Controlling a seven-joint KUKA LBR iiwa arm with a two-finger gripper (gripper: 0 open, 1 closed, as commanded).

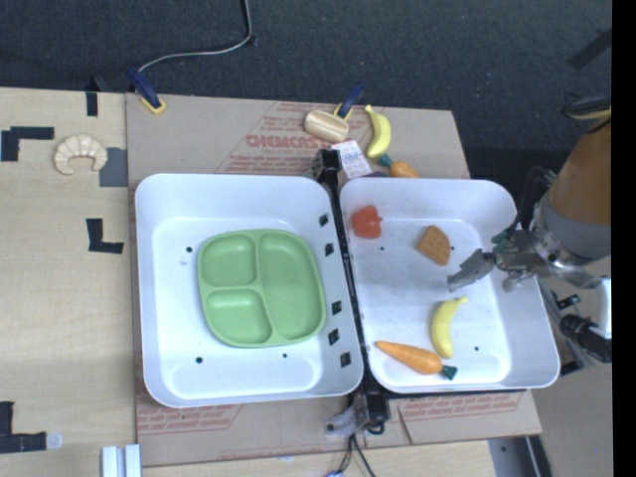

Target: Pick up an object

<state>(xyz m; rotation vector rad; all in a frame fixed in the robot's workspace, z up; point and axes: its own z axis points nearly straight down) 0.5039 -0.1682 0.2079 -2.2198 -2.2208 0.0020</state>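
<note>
Gripper (484,266) at right bin's (497,202) right side, fingers apart, holding nothing. "CHEMCAST" printed red on cardboard (260,140), upper centre.

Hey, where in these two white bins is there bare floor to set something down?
Right white bin: bare floor mid-left, between the red tomato-shaped toy, orange wedge-shaped toy and yellow toy banana. Its right side is crowded by the gripper. Left white bin: only strips around the green divided plate.
</note>
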